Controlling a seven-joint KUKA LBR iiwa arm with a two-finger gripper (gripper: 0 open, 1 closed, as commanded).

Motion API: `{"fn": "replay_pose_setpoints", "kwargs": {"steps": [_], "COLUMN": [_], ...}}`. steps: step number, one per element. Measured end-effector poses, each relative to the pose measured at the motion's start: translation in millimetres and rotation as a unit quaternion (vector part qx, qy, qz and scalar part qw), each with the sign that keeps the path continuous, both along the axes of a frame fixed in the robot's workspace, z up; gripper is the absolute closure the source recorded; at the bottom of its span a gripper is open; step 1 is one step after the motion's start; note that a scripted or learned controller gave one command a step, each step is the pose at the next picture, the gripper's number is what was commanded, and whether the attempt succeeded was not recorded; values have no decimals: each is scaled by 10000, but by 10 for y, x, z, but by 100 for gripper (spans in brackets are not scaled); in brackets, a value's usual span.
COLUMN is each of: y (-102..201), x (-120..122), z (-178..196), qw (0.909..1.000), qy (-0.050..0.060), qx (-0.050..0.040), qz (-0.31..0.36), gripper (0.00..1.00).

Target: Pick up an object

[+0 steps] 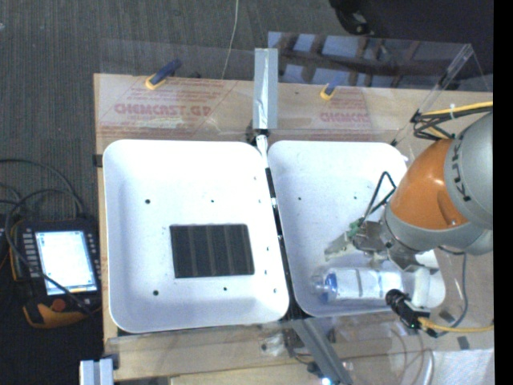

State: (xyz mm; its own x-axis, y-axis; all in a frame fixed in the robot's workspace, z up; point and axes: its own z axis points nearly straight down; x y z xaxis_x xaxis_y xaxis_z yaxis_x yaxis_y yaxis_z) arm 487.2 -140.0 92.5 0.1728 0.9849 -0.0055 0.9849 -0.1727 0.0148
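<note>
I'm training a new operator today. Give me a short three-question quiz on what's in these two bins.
1. True or false: the dark ribbed mat lies in the left bin.
2. Which bin holds the clear plastic bottle? A) left B) right
3. Fill in: the bottle lies on its ____ near the front wall of the right bin.

Key: 1 true; 2 B; 3 side.

A dark ribbed rectangular mat (pixel 212 250) lies in the left white bin (pixel 128 175); a lit handheld control pendant (pixel 60 263) rests on the floor.
</note>
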Motion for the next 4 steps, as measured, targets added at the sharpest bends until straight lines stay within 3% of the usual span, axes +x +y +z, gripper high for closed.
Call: {"fn": "replay_pose_setpoints", "kwargs": {"steps": [1,2,3,4], "y": [-630,-36,-645,-613], "x": [-34,-42,471,-36], "z": [1251,107,1047,1620], "qw": [9937,9997,9927,9855], "qy": [68,87,69,73], "qx": [30,50,30,37], "qz": [-1115,-233,-1204,-1696], "gripper": [0,0,0,0]}}
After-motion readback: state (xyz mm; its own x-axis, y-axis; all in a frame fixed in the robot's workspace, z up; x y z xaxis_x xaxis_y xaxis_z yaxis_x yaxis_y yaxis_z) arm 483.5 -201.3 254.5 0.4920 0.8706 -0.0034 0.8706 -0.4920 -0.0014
